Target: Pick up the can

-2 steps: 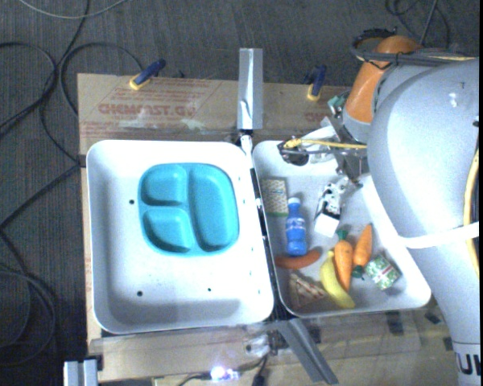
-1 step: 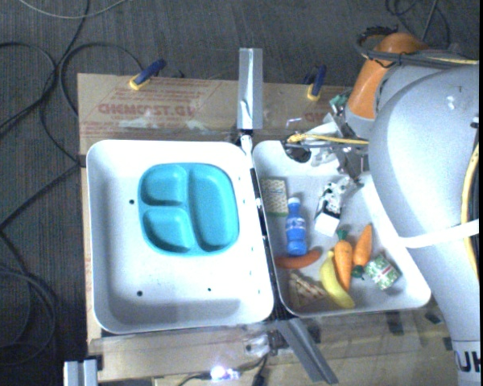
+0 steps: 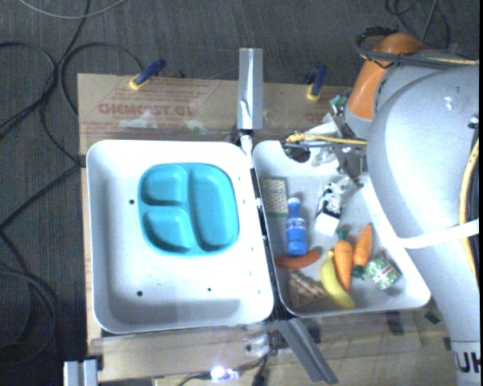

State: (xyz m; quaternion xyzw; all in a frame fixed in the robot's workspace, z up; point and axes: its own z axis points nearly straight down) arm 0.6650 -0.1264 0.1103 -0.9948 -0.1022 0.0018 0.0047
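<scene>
Two white bins; clutter all in right bin, left bin carrying just a blue moulded tray. Probable can: small green-and-white cylinder, lying tilted near right bin's front corner, just beside an orange carrot. Gripper mid-bin, apart from can; opening unreadable, cannot tell, nothing seen held. Suggest: shift toward that corner; close across the round body, not the ends; likely smooth and hard, prone to rolling against carrot or wall.
</scene>
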